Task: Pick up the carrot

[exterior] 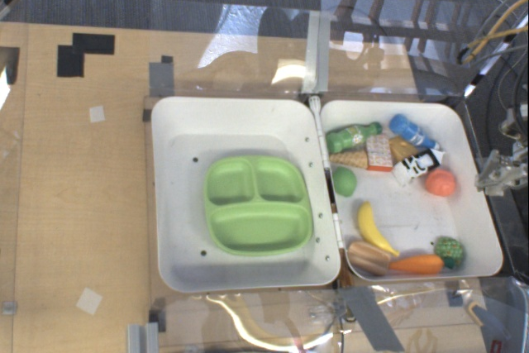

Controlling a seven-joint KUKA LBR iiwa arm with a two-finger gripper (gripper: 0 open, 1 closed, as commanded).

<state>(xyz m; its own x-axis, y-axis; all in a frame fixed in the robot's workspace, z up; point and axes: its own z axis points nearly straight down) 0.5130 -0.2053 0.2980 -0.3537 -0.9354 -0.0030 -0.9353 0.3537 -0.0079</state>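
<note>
1. We saw two shallow white bins side by side on the counter (74, 202). The left bin (178, 178) held a green divided plate (258, 204). The right bin (471, 178) held a scatter of toy foods.

2. The carrot (416, 264) lay along the near wall of the right bin, at about five o'clock from that bin's middle. Its long axis ran nearly side to side, three o'clock to nine o'clock, with a slight tilt.

3. The carrot was tightly hemmed in. A brown sausage-like piece (369, 256) touched or nearly touched its nine o'clock end. A green broccoli (449, 250) sat at its three o'clock end. A banana (374, 229) lay just beside it toward eleven o'clock.

4. The claw (496, 171) sat at the right edge of the view, outside the right bin's rim. We could not tell whether it was released or clenched, since it was too small and cluttered to read. We saw nothing held in it.

5. From the claw, the carrot lay toward seven o'clock, well apart. We judged the pick had not begun, and that closing across the carrot's short width would suit best.
</note>
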